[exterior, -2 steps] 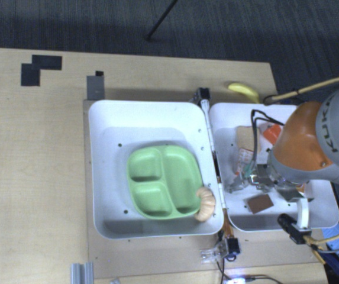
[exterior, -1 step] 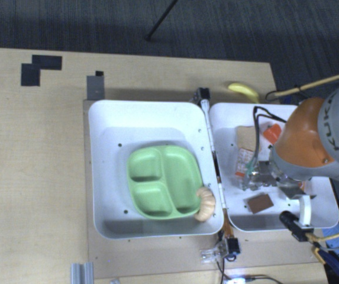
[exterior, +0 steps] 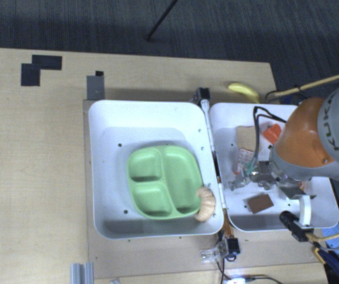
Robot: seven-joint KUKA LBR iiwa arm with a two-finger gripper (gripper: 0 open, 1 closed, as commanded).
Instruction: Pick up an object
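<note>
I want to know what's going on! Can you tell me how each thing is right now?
Green plate: flat in left bin, right way up.
Croissant: resting against the plate's corner.
Brown square: flat in right bin.
Banana: on the bench behind the bins.

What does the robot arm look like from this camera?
The arm is a rounded grey body with a broad orange band above the wrist and dark lettering on the grey shell near the right edge. Thin black cables loop off it over the right bin. Below the band sits the metallic grey end effector with small mechanical parts.
</note>
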